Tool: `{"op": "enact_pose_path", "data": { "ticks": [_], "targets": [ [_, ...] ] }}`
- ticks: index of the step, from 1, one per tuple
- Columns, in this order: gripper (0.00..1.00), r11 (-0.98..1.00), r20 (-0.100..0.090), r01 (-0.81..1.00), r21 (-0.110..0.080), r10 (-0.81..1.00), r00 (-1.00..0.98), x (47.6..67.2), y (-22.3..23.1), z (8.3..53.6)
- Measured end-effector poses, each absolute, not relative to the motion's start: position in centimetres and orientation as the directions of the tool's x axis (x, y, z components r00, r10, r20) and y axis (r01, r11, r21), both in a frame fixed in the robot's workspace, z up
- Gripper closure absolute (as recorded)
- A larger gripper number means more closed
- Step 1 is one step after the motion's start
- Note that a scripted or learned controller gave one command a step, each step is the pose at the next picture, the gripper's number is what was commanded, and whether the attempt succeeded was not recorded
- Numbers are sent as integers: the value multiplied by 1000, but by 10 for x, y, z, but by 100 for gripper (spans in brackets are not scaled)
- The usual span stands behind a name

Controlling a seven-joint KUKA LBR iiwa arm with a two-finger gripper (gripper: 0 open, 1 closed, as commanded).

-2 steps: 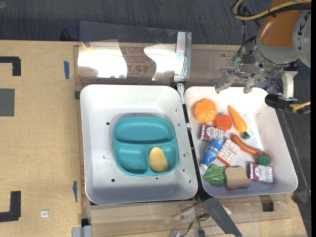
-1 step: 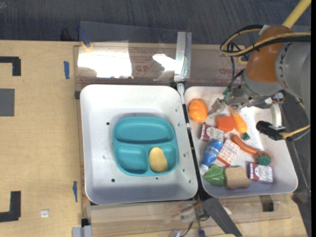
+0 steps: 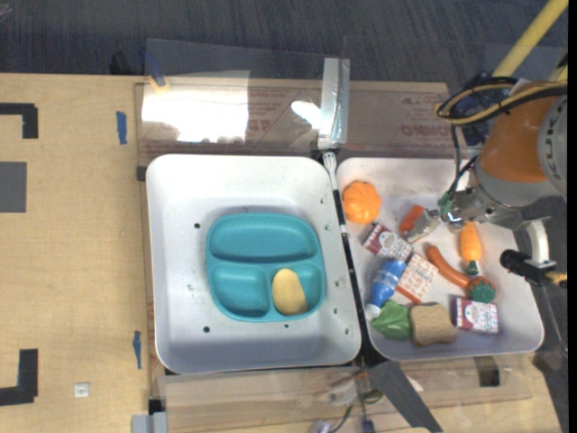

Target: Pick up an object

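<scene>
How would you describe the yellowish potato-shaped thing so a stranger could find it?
Look in the left white bin, at the teal divided tray. The pale yellow, egg-shaped potato lies in its lower right compartment, the only object in that bin's tray.

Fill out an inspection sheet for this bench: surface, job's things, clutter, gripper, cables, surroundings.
Surface: wooden bench bearing left bin and right bin.
Job's things: right bin holds small pumpkin, carrot, blue bottle, green piece, bread slice, small cartons.
Clutter: teal divided tray in left bin, yellow potato in its lower right compartment.
Gripper: gripper low over right bin; finger state unclear.
Cables: yellow and black loops by the arm.
Surroundings: grey carpet.
</scene>
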State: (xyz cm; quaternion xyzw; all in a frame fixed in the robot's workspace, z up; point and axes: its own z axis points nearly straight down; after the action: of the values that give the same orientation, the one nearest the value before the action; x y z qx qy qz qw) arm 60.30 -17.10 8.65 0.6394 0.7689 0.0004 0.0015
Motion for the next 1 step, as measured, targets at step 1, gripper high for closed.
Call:
{"op": "enact_pose_path", "data": {
  "ticks": [1],
  "targets": [
    [0,241,4,970,12,971,-241,560,-179,89]
  ]
}}
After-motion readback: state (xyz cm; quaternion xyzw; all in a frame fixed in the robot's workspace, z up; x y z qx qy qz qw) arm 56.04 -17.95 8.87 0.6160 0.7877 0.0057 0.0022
